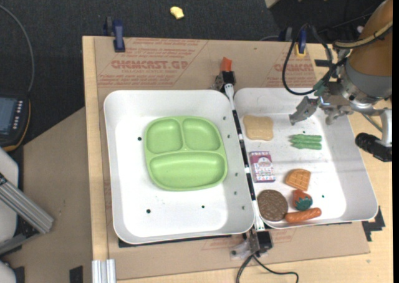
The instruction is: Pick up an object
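1. Presently, bench (pixel 93 151): bearing two shallow white bins side by side.
2. Left bin (pixel 124 207): holding a green divided plate (pixel 185 153), its three compartments lying bare.
3. Right bin (pixel 349 176): carrying every loose item, so the pick is taking place here.
4. Arm (pixel 374 57): reaching in from the right, its wrist hanging over the bin's far right corner.
5. Gripper (pixel 305 112): hovering near the far wall with nothing between its fingers; whether they are spread or pressed together cannot be told.
6. Tan bread slice (pixel 258 128): lying just left of the gripper.
7. Brown round patty (pixel 272 204): sitting at the near edge, touching the orange carrot (pixel 303 215).
8. Pink card (pixel 262 166): lying beside the divider.
9. Waffle piece (pixel 298 179): resting mid-bin.
10. Green beans (pixel 306 141): lying just below the gripper, judged the nearest candidate.
11. Step in hand: approaching, before any grasp. Next move is calling for descending over one item with the fingers straddling it.
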Controlling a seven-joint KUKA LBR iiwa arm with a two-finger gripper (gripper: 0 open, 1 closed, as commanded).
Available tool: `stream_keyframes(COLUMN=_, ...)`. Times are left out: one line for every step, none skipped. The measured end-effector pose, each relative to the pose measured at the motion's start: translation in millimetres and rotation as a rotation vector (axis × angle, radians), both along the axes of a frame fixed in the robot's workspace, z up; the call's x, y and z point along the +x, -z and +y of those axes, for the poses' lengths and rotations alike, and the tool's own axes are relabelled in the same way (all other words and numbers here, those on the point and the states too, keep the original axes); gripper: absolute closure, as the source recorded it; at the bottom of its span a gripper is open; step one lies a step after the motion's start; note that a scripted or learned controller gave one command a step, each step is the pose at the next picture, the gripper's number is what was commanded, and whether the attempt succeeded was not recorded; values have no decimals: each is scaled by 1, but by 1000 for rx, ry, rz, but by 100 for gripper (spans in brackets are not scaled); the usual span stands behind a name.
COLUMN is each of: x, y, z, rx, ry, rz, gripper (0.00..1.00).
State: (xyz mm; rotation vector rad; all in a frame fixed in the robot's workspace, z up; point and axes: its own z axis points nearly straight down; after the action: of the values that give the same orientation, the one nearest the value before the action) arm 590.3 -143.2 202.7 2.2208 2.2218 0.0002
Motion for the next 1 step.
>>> stream_keyframes(x=-4, y=119, z=-28, rx=-5, ry=3, rz=-4, gripper=0)
